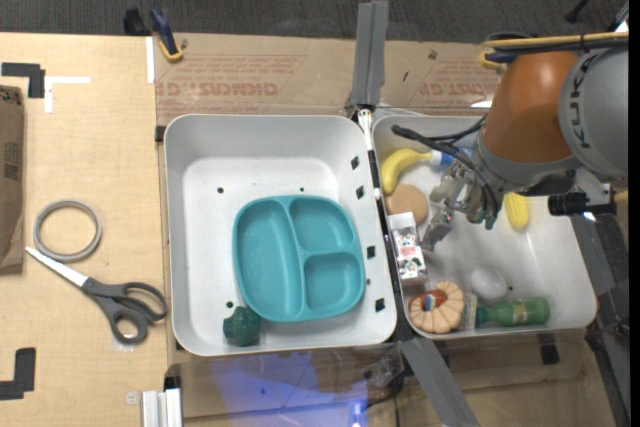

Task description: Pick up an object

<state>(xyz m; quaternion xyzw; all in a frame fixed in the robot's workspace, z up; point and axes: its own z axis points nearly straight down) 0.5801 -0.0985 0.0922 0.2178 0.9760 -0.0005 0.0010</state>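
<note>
front of right bin: a round orange-and-cream pastry-like toy (438, 306) and a green plastic bottle lying on its side (512, 312) sit below the gripper, near the bin's front wall
beside the divider: a small white printed packet (407, 252) lies just left of and below the gripper
gripper: the metal gripper (447, 211) hangs low over the right white bin (560, 265), pointing down and left; whether its fingers are wide or narrow I cannot tell, and nothing is seen held
close by: a tan rounded block (406, 204) lies just left of the gripper, a small yellow piece (516, 211) to its right
further back: a yellow banana (403, 164) lies up and left of the gripper
left bin: a teal three-section plastic plate (298, 256) and a dark green lump (241, 326), well left of the gripper
tabletop: grey-handled scissors (105, 294) and a tape ring (67, 229), far left
</note>
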